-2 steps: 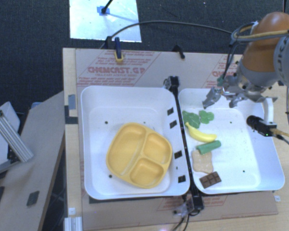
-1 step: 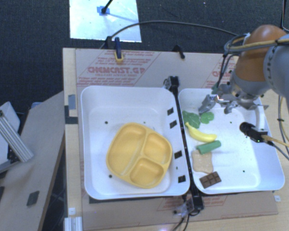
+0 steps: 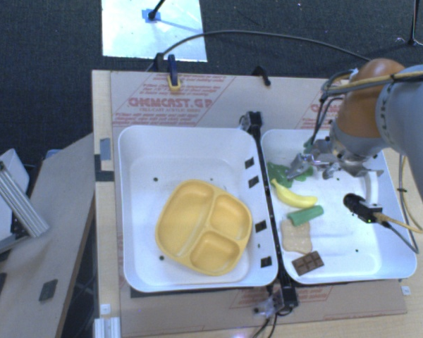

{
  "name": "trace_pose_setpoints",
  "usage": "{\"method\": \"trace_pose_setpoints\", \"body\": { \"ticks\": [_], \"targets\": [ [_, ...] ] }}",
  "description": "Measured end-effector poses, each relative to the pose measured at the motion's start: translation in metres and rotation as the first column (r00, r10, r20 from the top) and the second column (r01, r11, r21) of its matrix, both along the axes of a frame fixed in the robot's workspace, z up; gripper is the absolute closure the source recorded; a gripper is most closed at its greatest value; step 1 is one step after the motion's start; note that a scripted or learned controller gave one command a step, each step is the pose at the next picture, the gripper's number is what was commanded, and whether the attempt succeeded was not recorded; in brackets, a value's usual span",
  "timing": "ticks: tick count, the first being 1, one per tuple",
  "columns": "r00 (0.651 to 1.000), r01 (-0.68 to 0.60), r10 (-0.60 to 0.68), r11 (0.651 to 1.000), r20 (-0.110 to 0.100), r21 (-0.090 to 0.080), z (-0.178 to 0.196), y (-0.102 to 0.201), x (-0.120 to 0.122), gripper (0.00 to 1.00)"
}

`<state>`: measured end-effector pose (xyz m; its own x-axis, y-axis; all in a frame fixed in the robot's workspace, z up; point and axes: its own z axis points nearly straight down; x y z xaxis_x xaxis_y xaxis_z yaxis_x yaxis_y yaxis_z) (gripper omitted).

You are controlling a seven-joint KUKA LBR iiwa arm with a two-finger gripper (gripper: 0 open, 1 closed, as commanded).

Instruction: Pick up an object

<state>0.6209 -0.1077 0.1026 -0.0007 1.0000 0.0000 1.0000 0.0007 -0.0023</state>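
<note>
The right bin [image 3: 400,262] holds several small items along its left side. These are a yellow banana [image 3: 294,196], a green leafy piece [image 3: 280,171], a green block [image 3: 305,214], a tan cracker [image 3: 296,238] and a brown chocolate bar [image 3: 308,263]. My gripper [image 3: 316,164] hangs low over the upper left of this bin. It sits just right of the green leafy piece and above the banana. I see nothing held in it. The grey arm with its orange band [image 3: 363,101] comes in from the right.
The left bin [image 3: 137,138] contains a yellow divided plate [image 3: 204,225]. A black divider with clips [image 3: 262,189] runs between the bins. A black part with a yellow cable [image 3: 361,208] hangs from the wrist over the right bin's middle.
</note>
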Motion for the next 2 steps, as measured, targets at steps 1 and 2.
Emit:
{"method": "trace_pose_setpoints", "body": {
  "ticks": [1, 2],
  "targets": [
    [1.0, 0.0, 0.0, 1.0, 0.004, 0.0, -0.018, 0.0, 0.001, 0.0],
    [1.0, -0.001, 0.001, 1.0, 0.008, 0.0, -0.006, 0.0, 0.002, 1.0]
  ]
}}
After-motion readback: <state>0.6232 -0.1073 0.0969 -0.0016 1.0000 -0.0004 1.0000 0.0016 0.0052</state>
